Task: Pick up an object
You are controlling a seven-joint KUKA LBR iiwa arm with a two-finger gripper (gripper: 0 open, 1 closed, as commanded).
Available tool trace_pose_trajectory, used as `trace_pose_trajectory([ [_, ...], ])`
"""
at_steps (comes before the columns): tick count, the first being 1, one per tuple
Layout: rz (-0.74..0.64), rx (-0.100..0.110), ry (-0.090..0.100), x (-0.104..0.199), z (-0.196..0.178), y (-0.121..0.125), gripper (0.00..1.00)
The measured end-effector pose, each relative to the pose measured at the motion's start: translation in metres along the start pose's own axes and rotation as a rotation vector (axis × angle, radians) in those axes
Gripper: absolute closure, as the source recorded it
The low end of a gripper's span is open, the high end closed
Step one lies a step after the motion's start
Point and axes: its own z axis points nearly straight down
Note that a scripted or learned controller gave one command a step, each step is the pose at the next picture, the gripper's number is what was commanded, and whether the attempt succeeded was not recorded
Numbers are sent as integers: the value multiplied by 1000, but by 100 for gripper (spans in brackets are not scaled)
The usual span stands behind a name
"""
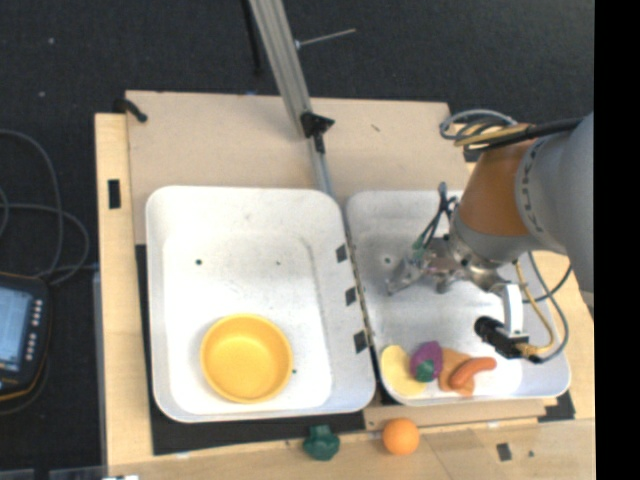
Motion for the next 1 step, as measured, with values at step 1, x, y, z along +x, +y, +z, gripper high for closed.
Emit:
trace_pose_trajectory([
  [1,4,-7,2,0,-14,2,100],
])
